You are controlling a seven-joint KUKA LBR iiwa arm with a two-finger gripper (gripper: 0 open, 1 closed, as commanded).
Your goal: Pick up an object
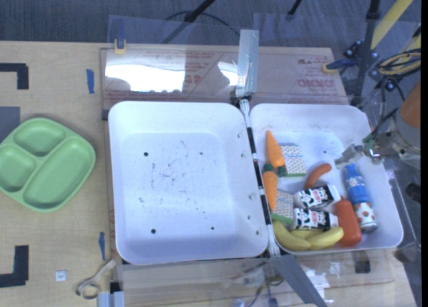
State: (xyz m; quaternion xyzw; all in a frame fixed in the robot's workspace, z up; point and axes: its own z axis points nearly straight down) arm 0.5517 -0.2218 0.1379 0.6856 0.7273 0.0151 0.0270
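The right bin (pixel 314 117) holds several small items. Two orange carrots (pixel 273 150) (pixel 269 190) lie along its left wall. A brown-red sausage (pixel 317 174) rests mid-bin above two cow-patterned cartons (pixel 314 196) (pixel 313 219). Yellow bananas (pixel 307 237) lie at the front, a red-orange block (pixel 348 222) beside them. A blue bottle (pixel 355 187) lies toward the right, with a small white-and-orange can (pixel 366 217) below it. My gripper (pixel 356 152) hangs over the bin's right side, just above the bottle's top end, nothing visibly held. The arm's orange band (pixel 416 108) is at the right edge.
The left bin (pixel 120 120) sits beside the right one, a ridge between them. A green divided plate (pixel 43 163) lies on the bench at far left. Scissors (pixel 93 284) rest near the front edge. A clear panel (pixel 174 71) stands behind the bins.
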